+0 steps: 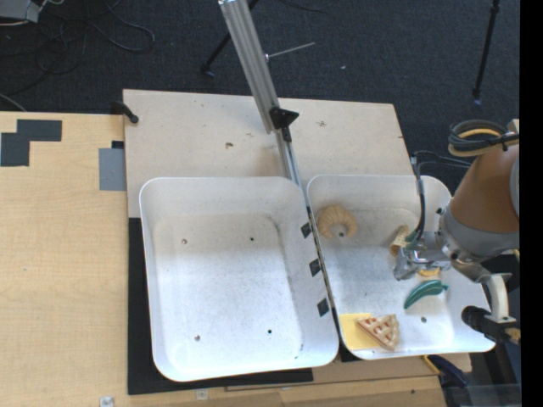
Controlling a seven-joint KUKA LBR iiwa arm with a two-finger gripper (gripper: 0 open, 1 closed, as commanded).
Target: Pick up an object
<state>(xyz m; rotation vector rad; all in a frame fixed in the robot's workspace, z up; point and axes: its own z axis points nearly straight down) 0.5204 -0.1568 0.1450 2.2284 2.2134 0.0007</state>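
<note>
My gripper (405,265) is low inside the right bin (373,189), near its right side, on the grey and orange arm (484,214) that comes in from the right. A small tan piece (399,239) lies just at the gripper's upper left, touching or nearly touching it. Just below and right of the gripper lies a green curved object (425,293). A tan ribbed round object (337,223) sits by the bin's left wall. At the bin's front edge rests a waffle-patterned wedge (379,329) on a yellow piece.
The left bin (161,227) stands beside the right one, with a row of black clips (315,267) along the shared wall. A slanted metal rail (254,66) rises from the back of the bench. Pale wooden tabletop (59,253) lies to the left.
</note>
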